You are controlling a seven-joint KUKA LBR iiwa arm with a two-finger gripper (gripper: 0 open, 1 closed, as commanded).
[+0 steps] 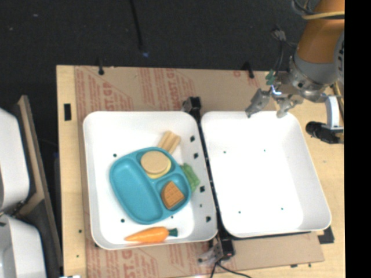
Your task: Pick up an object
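Right now the gripper [269,103] is hanging in the upper right of the frame w/ its two fingers [255,105] spread apart and nothing between them, tips hovering just over the top rim of the right bin [301,213]. Everything worth grabbing is sitting down-left of the fingers, across the divider, in the left bin [95,155]: a blue tray [136,193] lying w/ its long axis running upper right to lower left, a round cookie [156,163] and a brown cracker [173,194] resting in its compartments, a tan block [169,141] touching the tray's upper edge, a green piece [191,176] peeking out at its right side, and a carrot [152,234] lying roughly horizontal near the bottom rim, apart from the tray. Judging by layout, the carrot is offering the most open room, though it is sitting close to the bin wall; the tan block is nearest the gripper. The arm [316,45] is needing to cross both inner rims to get there.
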